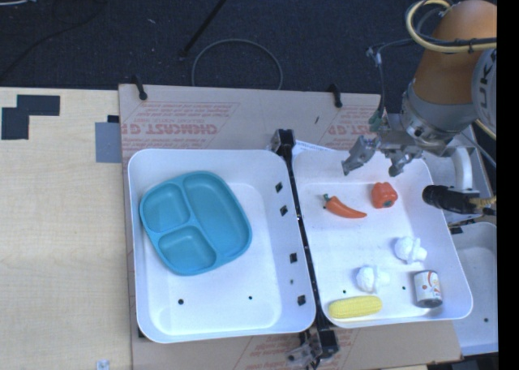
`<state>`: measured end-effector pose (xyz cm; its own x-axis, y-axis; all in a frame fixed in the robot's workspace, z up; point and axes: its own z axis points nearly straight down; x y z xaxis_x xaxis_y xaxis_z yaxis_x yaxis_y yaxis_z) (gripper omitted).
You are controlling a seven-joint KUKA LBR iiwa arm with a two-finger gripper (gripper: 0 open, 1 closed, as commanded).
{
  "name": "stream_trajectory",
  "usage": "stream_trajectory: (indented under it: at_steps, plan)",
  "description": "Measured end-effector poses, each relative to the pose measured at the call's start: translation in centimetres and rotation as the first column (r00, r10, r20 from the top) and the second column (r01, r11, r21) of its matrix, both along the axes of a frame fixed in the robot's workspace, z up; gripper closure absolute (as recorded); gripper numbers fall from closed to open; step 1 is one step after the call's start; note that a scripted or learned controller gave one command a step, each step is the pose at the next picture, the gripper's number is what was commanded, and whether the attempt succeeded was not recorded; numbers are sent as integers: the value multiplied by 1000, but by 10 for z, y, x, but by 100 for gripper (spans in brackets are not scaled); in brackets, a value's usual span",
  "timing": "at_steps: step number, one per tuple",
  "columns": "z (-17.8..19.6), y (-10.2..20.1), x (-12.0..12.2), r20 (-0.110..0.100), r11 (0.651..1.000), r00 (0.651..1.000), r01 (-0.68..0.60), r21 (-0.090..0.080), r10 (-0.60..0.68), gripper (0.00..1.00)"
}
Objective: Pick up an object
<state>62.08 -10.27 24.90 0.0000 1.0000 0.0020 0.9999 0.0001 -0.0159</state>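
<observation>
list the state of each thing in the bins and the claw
claw: open, above right bin, holding nothing
blue tray: flat in left bin
carrot: lying flat
red pepper: apart from carrot
corn: lying by front wall
can: on its side

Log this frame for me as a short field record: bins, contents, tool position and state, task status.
left bin: blue divided plate
right bin: orange carrot, red pepper, two white lumps, corn cob, small can
tool: above the right bin's far edge, fingers spread, nothing between them
nearest items to tool: red pepper, carrot
task status: no object picked up yet
</observation>
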Motion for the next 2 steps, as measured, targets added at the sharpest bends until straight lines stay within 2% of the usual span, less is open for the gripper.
stream_trajectory:
  at_steps: [1,2]
  plan:
    - [8,0,2,12,1000,1000,-1,-1,2,0]
    - [-38,5,7,9,1000,1000,-4,-1,4,0]
